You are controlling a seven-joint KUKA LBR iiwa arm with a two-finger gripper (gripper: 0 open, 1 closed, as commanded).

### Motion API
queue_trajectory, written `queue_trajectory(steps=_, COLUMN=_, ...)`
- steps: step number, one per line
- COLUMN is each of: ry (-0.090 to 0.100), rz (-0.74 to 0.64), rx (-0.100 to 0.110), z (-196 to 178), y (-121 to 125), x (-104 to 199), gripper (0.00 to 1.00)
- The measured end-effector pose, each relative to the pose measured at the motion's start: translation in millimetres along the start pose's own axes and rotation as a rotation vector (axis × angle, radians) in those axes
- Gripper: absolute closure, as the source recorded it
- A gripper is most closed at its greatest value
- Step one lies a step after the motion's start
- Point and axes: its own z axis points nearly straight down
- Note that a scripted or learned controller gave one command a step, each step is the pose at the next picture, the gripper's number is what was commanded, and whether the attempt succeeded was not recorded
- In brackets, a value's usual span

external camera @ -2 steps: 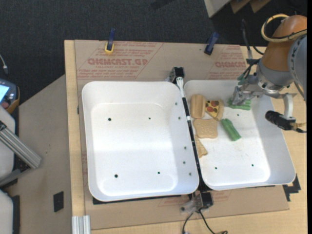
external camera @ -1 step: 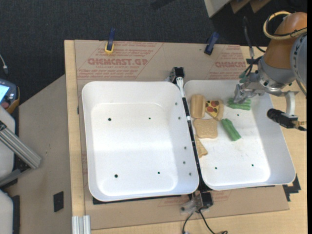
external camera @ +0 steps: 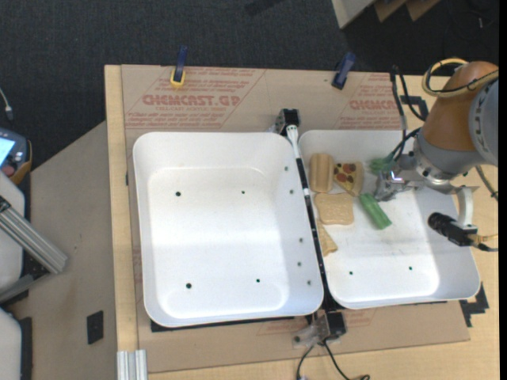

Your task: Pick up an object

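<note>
Since the task names no particular thing, the likeliest target looks to be the green stick (external camera: 375,211) lying at a slant in the right bin (external camera: 444,287), in the right-centre of the frame, just below and left of the pincer (external camera: 388,184). It seems a small, light piece, probably stiff plastic or foam, and smooth enough to slip; I would take it across its narrow middle, where the two long sides run parallel. Whether the pincer stands wide or narrow I cannot tell, as the wrist hides it from this slant, and nothing shows as held.

The right bin carries all the goods, bunched against its left wall in its upper half: a tan bread-like piece (external camera: 321,172), a small block with red marks (external camera: 345,175) just beside it, a flat tan slab (external camera: 335,210) below them, and a tan scrap (external camera: 326,242) lower down by the wall. These look light and perhaps soft. The slab lies near the stick's lower end, so a careless close might nudge it. The left bin (external camera: 158,291) shows bare white floor on the tabletop (external camera: 238,93).
</note>
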Motion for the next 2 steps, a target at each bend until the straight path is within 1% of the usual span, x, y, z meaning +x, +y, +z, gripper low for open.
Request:
queue_trajectory(steps=1, ry=0.000, rz=-0.004, rx=-0.005, z=-2.5, y=-9.7, x=35.6, gripper=1.00)
queue_trajectory(steps=2, ry=-0.001, rz=0.003, rx=-0.002, z=-1.9, y=-66.7, x=-8.2, gripper=1.00)
